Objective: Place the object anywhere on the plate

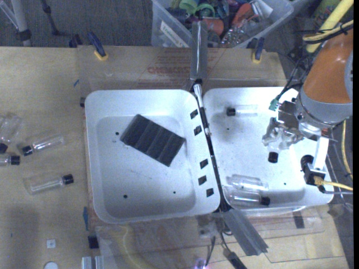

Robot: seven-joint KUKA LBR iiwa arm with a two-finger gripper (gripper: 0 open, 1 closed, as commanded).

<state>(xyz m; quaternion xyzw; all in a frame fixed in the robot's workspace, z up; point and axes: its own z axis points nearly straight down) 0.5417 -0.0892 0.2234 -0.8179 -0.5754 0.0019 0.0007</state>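
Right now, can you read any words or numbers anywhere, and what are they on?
None can be read.
Reddish print on the bench behind the bins: too faint and blurred.
White label on the clear storage box at the back: too small to read.
The dark plate and the clear vials show no lettering.

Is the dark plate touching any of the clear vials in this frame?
Apart. In the camera view the dark plate lies alone in the left bin; the nearest vial sits across the divider.

Robotics lab: wooden bench (45,83) w/ clamped white bins (95,150), tub of test objects (219,10).
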